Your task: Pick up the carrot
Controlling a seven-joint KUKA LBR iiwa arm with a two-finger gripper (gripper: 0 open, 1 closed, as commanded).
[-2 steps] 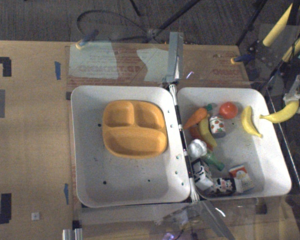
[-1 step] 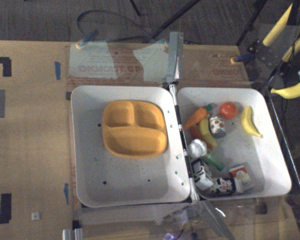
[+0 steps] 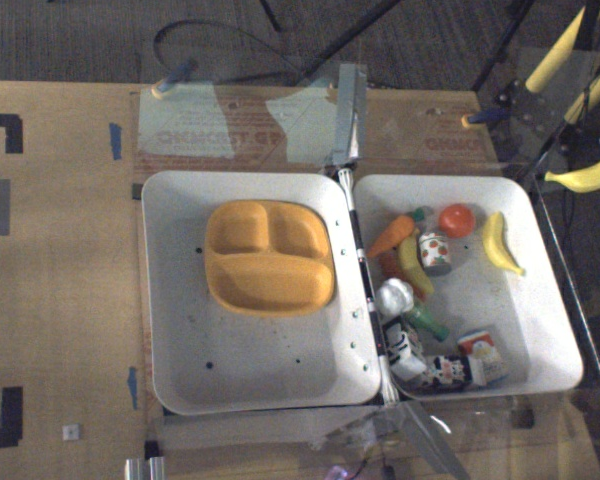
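Carrot [image 3: 393,235] lies untouched in the right bin [image 3: 550,298], near its upper-left corner, beside a yellow toy [image 3: 414,268] and small can [image 3: 434,253]. The pickup is not yet begun; state of the jaws I cannot tell.

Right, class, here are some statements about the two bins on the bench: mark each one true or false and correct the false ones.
1. The carrot lies in the right bin. True.
2. The orange divided plate sits in the right bin. False: it sits in the left bin.
3. The banana lies near the right bin's far right side. True.
4. The carrot rests on the plate. False: it lies near the right bin's left wall, apart from the plate.
5. The tomato lies between the carrot and the banana. True.
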